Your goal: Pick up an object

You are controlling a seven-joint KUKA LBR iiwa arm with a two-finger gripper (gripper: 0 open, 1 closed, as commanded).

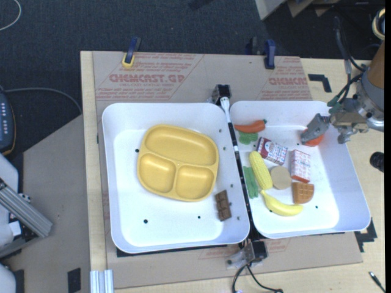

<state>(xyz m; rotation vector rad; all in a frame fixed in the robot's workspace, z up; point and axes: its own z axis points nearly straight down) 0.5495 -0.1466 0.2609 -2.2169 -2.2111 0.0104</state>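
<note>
Just beneath the gripper sits a red-orange piece.

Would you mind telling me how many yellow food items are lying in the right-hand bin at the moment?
2: a corn cob at the bin's left side, and a banana near its front edge, below the waffle. Something may be hidden beneath the gripper.

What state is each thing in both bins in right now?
gripper: over the right bin's far right, by a red-orange item.
yellow divided plate: upright in the left bin.
chocolate piece: flat beside the plate.
corn cob: lying flat.
banana: lying flat.
waffle: flat.
</note>
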